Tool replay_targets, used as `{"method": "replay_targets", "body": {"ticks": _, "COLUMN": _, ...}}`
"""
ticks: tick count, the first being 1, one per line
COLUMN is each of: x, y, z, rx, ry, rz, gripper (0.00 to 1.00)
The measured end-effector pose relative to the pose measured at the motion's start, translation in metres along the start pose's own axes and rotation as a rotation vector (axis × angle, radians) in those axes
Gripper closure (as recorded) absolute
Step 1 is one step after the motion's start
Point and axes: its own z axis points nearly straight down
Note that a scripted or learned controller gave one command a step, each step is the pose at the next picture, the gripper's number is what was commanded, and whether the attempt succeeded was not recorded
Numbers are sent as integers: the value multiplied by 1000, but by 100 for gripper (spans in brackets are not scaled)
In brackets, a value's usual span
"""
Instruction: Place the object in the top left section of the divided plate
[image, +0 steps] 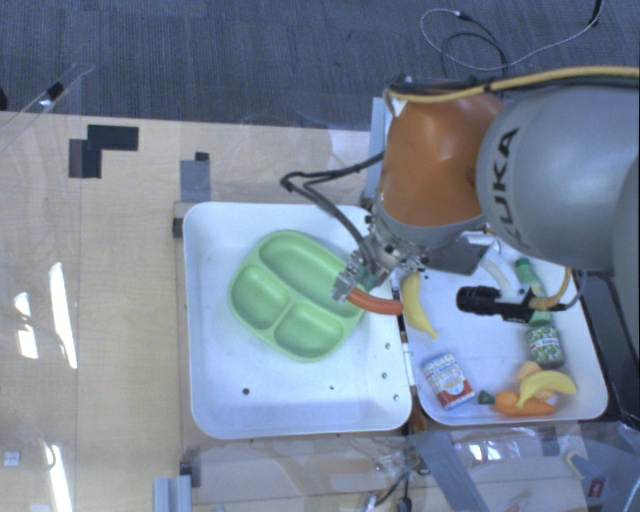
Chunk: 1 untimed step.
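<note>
Fingers on my gripper (352, 284) pinch one end of an orange hot dog (376, 301). The rest of it sticks out behind me, over the edge of the green plate (290, 295). The plate sits in the left bin (210, 330), and its top left part lies just ahead of me. I think my hold is small, so the hot dog could slip or swing and land on the plate's rim. A banana (416, 306) lies close behind me.

Robotics lab: KUKA arm (520, 160), white bins (210, 330), wooden bench (90, 330), loose cables (480, 40).
</note>
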Motion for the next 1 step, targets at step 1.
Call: {"method": "replay_targets", "body": {"ticks": 1, "x": 2, "y": -12, "z": 12, "rx": -3, "ry": -2, "rz": -283, "gripper": 100}}
